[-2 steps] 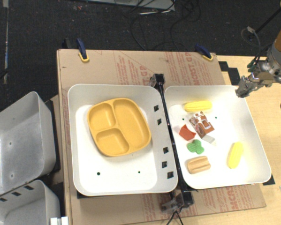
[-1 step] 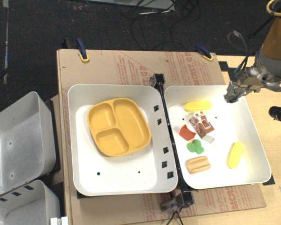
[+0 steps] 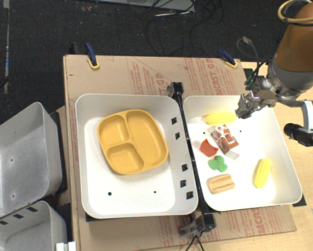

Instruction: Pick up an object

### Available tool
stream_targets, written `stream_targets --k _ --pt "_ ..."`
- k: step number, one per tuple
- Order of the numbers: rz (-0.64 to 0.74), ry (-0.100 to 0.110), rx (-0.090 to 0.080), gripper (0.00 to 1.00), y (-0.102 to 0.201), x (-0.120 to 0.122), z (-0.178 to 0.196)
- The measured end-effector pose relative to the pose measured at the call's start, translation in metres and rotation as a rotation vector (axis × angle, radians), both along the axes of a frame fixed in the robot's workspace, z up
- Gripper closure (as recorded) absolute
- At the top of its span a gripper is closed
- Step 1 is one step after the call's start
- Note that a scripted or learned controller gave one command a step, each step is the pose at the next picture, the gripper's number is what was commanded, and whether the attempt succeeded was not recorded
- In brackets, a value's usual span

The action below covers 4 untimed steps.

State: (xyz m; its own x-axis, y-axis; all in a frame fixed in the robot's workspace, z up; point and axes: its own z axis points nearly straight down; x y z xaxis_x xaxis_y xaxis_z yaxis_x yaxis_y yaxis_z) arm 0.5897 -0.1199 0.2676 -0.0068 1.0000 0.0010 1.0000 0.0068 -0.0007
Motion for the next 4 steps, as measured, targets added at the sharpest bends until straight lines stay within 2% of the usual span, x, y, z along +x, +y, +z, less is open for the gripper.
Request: stream_targets --k 2,3,4 --pt "0.000 0.004 0.001 1.00 0.097 -0.038 -0.033" --pt "0.002 0.002 0.001 1.00 0.155 -0.049 -0.040" --pt "0.001 0.003 0.000 1.00 0.203 -0.071 -0.048"
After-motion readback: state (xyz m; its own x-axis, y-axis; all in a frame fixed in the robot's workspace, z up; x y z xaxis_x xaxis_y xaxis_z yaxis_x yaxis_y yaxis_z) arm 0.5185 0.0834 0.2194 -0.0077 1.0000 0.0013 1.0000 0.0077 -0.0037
